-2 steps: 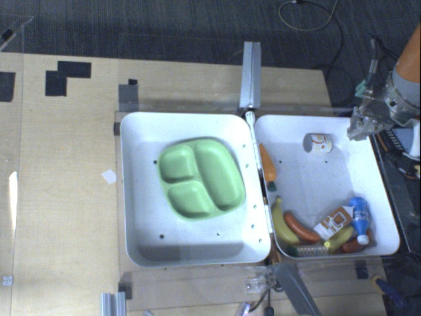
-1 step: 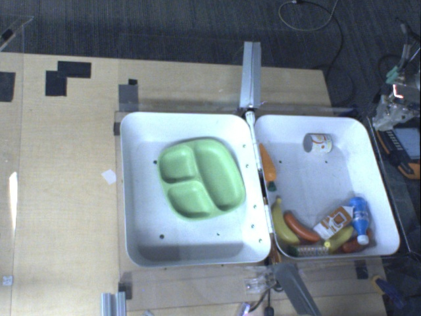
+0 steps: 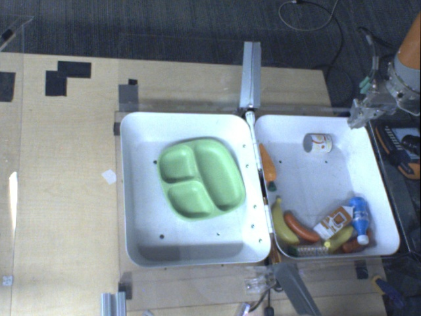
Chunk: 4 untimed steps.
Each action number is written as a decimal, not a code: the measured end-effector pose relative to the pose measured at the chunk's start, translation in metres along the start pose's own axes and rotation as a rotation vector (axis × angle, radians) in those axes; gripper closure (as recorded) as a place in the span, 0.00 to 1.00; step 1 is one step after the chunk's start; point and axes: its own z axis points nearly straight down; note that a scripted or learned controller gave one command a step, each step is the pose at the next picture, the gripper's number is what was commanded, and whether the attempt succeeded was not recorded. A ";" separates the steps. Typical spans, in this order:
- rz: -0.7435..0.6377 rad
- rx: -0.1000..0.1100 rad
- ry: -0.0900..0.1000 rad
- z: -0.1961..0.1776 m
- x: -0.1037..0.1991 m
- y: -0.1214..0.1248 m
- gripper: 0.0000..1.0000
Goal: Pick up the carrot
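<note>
The carrot (image 3: 266,164) is orange with a green stub at its near end. It lies along the left wall of the right bin (image 3: 329,176), close to the divider between the two bins. My gripper (image 3: 360,114) hovers over the far right corner of the right bin, well to the right of the carrot and apart from it. Nothing shows in its grasp.
A small can (image 3: 319,143) lies on its side at the back of the right bin. A banana (image 3: 283,222), a sausage (image 3: 301,228), a carton (image 3: 334,221) and a blue bottle (image 3: 359,214) crowd the near edge. A green divided plate (image 3: 200,176) sits in the left bin (image 3: 141,196).
</note>
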 end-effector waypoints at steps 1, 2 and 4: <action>0.410 -0.001 -0.001 -0.060 -0.020 -0.020 1.00; 0.405 0.001 -0.001 -0.009 0.013 0.027 1.00; 0.386 -0.011 -0.003 -0.034 0.016 0.031 1.00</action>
